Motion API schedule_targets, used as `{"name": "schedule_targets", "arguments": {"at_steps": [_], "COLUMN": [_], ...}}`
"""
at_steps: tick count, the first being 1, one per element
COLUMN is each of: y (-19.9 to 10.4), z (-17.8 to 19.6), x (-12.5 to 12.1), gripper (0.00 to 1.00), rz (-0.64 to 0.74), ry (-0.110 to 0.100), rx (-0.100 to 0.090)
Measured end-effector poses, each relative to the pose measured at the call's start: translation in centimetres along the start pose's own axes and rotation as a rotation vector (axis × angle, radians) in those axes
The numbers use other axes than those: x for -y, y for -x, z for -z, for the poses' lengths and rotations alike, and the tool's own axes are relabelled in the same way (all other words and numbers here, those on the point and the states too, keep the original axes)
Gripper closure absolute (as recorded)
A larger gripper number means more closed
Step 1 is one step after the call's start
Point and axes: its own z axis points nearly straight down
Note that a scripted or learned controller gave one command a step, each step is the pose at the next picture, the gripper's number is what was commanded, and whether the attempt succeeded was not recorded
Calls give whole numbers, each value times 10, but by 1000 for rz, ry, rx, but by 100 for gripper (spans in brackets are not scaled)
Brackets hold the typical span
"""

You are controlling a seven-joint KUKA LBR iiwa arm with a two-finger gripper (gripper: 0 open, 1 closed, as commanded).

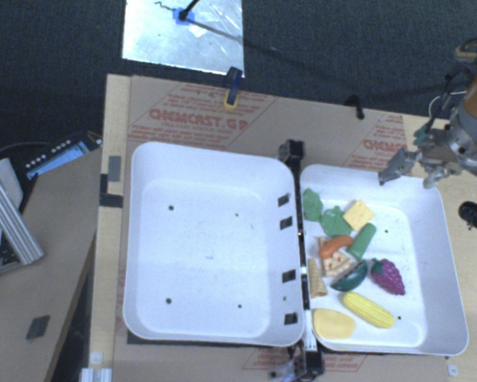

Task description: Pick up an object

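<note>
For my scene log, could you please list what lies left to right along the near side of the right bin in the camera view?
Pale yellow piece → yellow corn cob → purple grapes, a little farther back.

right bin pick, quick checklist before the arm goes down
1. Gripper open: ok, fingers spread with nothing between them.
2. Gripper above a toy: not ok, it hangs over the right bin back rim.
3. Isolated target available: ok, grapes and corn lie apart from the cluster.
4. Cluster by the divider: not ok, pieces touch.
5. Height above the bin: cannot tell.
</note>
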Motion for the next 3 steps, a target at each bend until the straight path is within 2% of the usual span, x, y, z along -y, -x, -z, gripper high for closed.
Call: {"name": "schedule_targets", "arguments": {"at_steps": [1, 2, 3], "y": [18, -35, -33], "z": [-162, -157, -146], "x": [36, 9, 10], "gripper": [0, 0, 100], "rz": [-3, 5, 3], "ry": [-11, 2, 1], "rx": [-3, 0, -1]}}
